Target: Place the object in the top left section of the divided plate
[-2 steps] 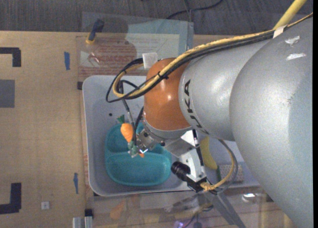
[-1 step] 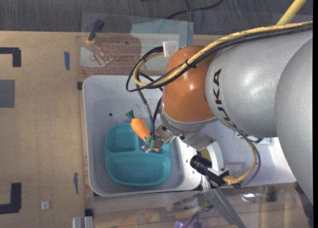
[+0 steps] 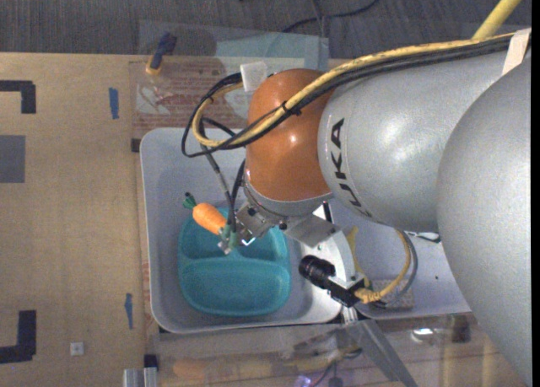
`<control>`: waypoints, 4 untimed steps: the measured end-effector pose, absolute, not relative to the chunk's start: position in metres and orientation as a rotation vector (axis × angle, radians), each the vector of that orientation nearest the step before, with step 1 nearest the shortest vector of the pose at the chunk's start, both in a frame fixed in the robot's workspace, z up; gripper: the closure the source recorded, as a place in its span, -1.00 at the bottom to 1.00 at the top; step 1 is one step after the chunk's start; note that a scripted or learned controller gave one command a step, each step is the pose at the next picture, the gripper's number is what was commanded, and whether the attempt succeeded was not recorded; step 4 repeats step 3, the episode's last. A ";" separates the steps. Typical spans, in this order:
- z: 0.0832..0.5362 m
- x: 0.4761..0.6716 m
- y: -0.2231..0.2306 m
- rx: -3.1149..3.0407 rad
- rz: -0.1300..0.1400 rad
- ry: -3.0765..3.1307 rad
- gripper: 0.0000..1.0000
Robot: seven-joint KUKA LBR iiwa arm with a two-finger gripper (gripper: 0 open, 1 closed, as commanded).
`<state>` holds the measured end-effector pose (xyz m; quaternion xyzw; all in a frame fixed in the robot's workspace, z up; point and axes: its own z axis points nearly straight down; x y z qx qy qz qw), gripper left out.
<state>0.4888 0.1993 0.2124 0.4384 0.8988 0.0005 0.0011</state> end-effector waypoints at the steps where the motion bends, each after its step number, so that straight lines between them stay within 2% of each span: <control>1: 0.212 0.489 0.199 1.376 0.002 2.822 -1.00; 2: 0.222 0.490 0.199 1.376 0.005 2.819 1.00; 3: 0.253 0.517 0.137 1.514 0.002 2.750 1.00; 4: 0.253 0.517 0.137 1.514 0.002 2.750 1.00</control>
